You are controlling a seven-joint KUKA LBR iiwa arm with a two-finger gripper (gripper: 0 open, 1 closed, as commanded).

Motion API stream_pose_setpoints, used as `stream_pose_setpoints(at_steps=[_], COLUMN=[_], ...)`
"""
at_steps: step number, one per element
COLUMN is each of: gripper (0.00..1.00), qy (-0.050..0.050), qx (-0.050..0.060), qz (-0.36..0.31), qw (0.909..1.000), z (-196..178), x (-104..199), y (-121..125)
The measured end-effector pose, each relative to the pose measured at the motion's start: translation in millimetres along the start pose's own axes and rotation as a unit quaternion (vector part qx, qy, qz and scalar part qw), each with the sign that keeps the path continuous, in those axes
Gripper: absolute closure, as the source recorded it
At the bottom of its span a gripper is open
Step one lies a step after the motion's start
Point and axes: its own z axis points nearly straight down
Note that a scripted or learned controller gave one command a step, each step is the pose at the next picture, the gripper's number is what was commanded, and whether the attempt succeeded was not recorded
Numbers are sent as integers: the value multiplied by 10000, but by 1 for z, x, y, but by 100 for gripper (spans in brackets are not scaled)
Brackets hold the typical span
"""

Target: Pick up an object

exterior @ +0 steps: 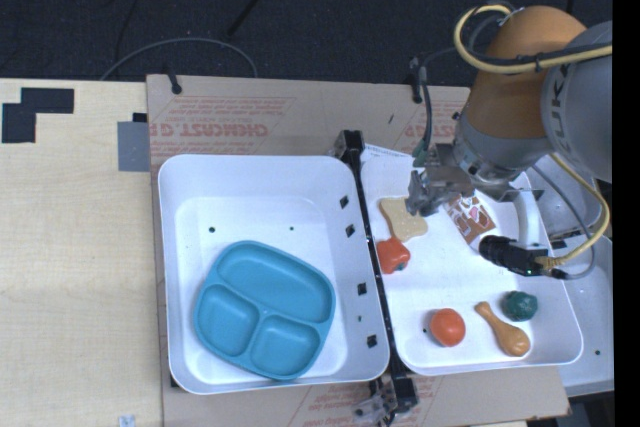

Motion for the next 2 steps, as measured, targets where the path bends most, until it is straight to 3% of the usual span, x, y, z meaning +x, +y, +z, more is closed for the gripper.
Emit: stream_pose_setpoints(at_steps=[2], gripper=[100], qy=[-2], qx=[4], qz=[-1], qw=[10000], z=[10], x=[110], y=[33])
